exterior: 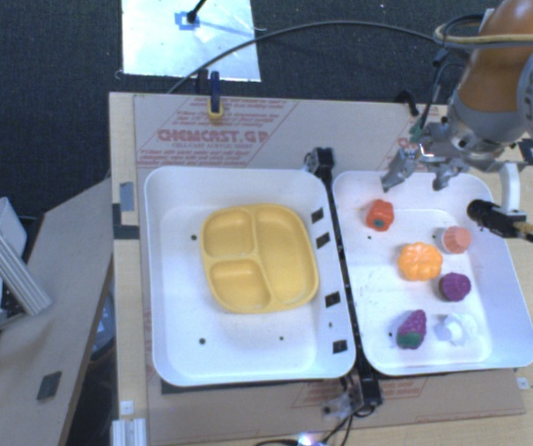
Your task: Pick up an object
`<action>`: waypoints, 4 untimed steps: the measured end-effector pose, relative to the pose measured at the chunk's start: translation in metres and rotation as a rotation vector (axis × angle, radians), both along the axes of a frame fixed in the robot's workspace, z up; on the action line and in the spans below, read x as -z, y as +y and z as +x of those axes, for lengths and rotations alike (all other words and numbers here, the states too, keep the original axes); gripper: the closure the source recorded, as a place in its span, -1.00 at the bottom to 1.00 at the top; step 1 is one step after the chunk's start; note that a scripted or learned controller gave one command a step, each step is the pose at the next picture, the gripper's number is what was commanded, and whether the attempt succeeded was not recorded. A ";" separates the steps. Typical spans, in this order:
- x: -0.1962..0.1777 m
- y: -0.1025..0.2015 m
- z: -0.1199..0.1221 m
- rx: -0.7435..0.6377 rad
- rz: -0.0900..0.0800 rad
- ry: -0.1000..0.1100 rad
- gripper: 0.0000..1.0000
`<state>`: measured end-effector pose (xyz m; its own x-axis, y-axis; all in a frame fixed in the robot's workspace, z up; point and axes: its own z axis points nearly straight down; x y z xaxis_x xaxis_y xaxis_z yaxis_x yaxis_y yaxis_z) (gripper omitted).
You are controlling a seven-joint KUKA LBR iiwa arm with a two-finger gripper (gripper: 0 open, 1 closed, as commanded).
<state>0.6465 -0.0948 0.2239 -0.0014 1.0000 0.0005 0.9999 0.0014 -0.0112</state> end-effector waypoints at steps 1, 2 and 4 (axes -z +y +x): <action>-0.008 0.000 0.002 -0.002 -0.001 -0.013 -1.00; 0.050 -0.005 -0.004 0.000 -0.001 -0.009 -1.00; 0.140 -0.006 -0.008 0.001 -0.001 -0.012 -1.00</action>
<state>0.6389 -0.1011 0.0839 -0.0007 1.0000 -0.0001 1.0000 0.0007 0.0004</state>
